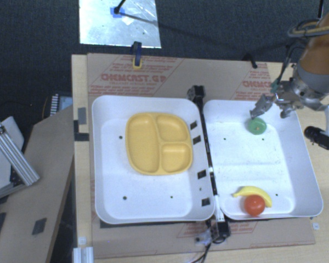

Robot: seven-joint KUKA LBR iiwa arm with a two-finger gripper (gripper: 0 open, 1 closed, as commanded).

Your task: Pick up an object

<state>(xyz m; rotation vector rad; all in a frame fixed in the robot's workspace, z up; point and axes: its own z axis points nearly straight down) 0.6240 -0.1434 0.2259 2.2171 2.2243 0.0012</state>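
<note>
The gripper (272,106), fingers apparently spread, hovers just above the green object (257,126) (approach step); next it should descend and clench.

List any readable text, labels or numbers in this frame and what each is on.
"CHEMCAST GP", red, repeated: on the brown sheet under the bins, clearest at upper left; the copy at upper right is partly cut off by the gripper.
Red print along the sheet's lower edge: too blurred to read.
Yellow tray, bins and toys: no text.
</note>
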